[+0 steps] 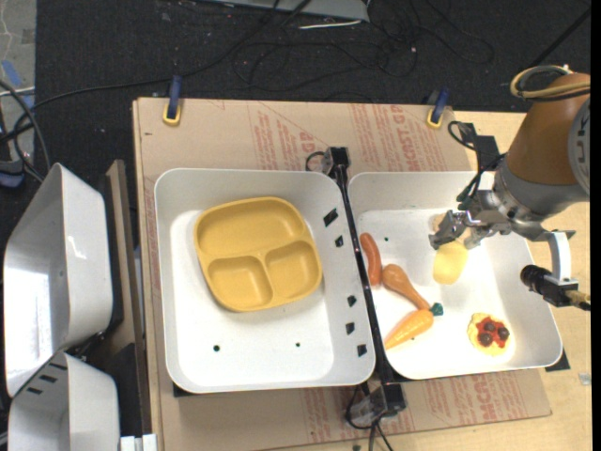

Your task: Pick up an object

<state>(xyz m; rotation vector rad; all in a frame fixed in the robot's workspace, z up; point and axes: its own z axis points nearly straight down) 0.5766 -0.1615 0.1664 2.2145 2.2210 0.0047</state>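
My gripper [454, 229] hangs over the right bin [526, 294], near the middle of its back half. A pale yellow, lemon-like object [449, 265] sits directly beneath it, its top meeting the gripper's underside; whether it is gripped is hidden from this angle. Along the bin's left side lie an orange-red sausage [371, 256], an orange drumstick-shaped piece [403, 285] and a carrot [410, 326] with a green end. A small yellow tart with red topping [489, 333] rests at the front right.
The left bin [178, 336] holds a yellow divided plate [258, 252]. A black divider with clips [352, 252] runs between the bins. The arm's orange band [554, 130] and a black cable fitting [554, 285] hang over the right bin's right side.
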